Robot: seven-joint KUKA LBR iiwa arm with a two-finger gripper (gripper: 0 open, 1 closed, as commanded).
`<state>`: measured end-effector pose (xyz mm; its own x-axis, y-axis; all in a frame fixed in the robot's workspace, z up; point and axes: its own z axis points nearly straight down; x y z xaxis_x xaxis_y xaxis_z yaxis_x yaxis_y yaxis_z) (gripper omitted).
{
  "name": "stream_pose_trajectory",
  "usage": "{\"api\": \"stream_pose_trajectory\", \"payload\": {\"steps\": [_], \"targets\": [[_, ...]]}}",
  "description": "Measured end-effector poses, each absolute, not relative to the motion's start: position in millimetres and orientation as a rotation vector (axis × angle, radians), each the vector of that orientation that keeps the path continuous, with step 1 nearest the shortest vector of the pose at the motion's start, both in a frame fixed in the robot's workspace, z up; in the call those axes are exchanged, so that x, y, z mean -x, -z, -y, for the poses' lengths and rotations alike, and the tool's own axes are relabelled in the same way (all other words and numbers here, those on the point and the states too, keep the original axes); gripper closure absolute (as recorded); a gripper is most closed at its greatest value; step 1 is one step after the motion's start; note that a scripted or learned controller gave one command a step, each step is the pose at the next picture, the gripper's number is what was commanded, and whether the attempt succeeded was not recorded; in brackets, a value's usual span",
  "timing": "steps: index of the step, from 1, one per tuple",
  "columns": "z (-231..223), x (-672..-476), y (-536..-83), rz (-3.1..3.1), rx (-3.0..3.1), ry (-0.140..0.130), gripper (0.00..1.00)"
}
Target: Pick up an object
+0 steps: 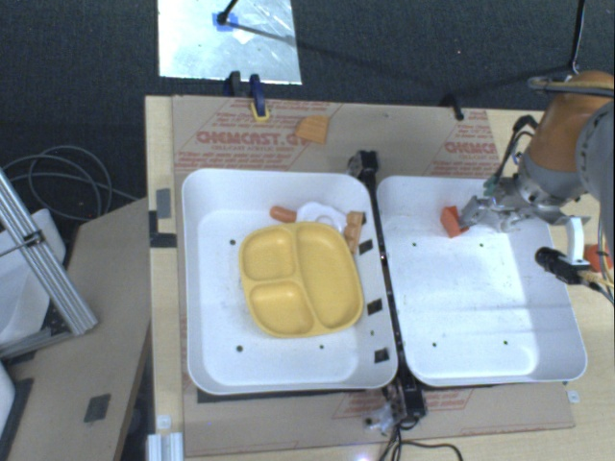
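A small orange-red block (pixel 451 221) lies in the right bin (pixel 480 339), near its back left corner. My gripper (pixel 473 215) is low over the bin floor, right next to the block's right side and touching or nearly touching it. The grey arm with its orange band (pixel 567 133) comes in from the right. In the left bin (pixel 207 353) a yellow divided plate (pixel 298 279) lies flat. Behind the plate are an orange sausage-shaped piece (pixel 282 214), a white object (pixel 320 215) and a small brown piece (pixel 354 229).
The raised ridge between the two bins (pixel 377 257) carries black clips. A black and white fitting (pixel 567 257) sticks out over the right bin's right edge. A tan scrap (pixel 312 128) lies on the cardboard behind the bins.
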<state>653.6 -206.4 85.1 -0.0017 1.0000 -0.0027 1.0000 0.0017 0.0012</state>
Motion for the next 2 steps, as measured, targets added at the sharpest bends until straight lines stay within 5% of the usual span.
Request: {"api": "stream_pose_trajectory", "payload": {"steps": [1, 2], "targets": [[174.0, -670.4, -85.8, -2.227, -2.210, -0.005, 0.00], [175.8, -670.9, -97.5, -2.224, -2.209, -0.007, 1.00]]}}
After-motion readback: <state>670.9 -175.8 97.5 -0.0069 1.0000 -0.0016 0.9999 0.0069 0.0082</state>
